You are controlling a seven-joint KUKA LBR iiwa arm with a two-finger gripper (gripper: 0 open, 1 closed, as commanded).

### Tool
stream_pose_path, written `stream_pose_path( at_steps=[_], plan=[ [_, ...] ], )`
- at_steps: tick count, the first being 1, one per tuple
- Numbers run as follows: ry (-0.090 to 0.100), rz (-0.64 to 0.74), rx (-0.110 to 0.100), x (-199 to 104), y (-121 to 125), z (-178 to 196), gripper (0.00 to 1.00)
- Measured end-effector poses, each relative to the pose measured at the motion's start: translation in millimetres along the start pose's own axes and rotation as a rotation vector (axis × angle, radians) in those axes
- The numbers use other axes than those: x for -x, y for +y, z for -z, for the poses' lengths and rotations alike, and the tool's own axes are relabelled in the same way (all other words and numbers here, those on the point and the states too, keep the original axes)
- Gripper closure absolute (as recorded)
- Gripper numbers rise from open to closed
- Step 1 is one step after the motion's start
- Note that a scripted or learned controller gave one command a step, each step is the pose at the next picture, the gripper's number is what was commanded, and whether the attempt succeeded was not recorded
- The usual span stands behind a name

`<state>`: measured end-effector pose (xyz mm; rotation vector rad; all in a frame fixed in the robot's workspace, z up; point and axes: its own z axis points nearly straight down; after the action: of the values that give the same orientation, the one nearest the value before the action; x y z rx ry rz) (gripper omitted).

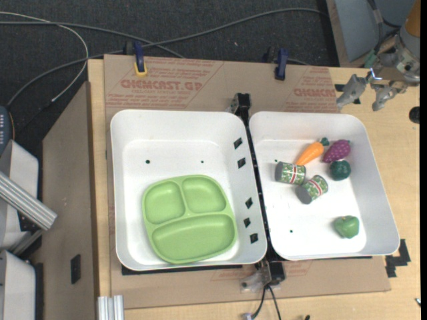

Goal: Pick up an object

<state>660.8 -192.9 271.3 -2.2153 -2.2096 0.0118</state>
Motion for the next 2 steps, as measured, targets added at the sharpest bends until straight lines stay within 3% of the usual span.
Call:
stream_pose_path(
  at_steps=[1,2],
  plan=[
    [-0.003,0.003,0.014,-0.8,2.1,8.6,0.0],
    [-0.002,0.002,0.008,-0.5,-7.1,-39.9,0.0]
  ],
)
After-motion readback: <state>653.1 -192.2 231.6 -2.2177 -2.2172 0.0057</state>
